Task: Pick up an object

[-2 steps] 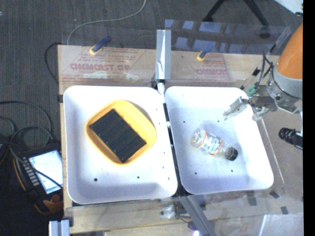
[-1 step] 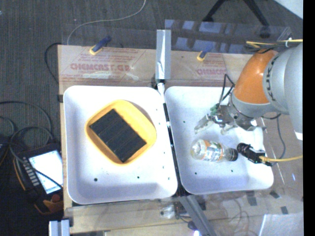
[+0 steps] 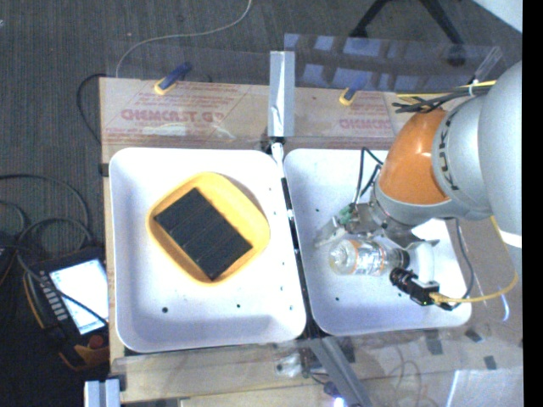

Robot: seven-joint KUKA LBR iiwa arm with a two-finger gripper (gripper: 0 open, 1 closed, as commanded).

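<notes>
**Clear bottle lying crosswise just under the wrist in the right bin**

A clear, crumpled plastic bottle is lying on its side in the right-hand shallow white bin, at the centre-right of the frame. Its long axis is running roughly left to right across the picture, tilted slightly, with a small green piece at its upper-left end.

The grey arm with the orange band is reaching in from the right and hanging low over that same bin. The gripper is sitting directly above and just to the upper right of the bottle, close enough that wrist hardware is overlapping the bottle's right end. Whether the gripper is released or clenched cannot be told from this slanted view, nor whether it is touching the bottle.

The coming move seems to turn on straddling the bottle across its narrow width, not along its length.

In the left bin, a yellow dish holding a dark ribbed rectangular pad is lying well apart.
</notes>
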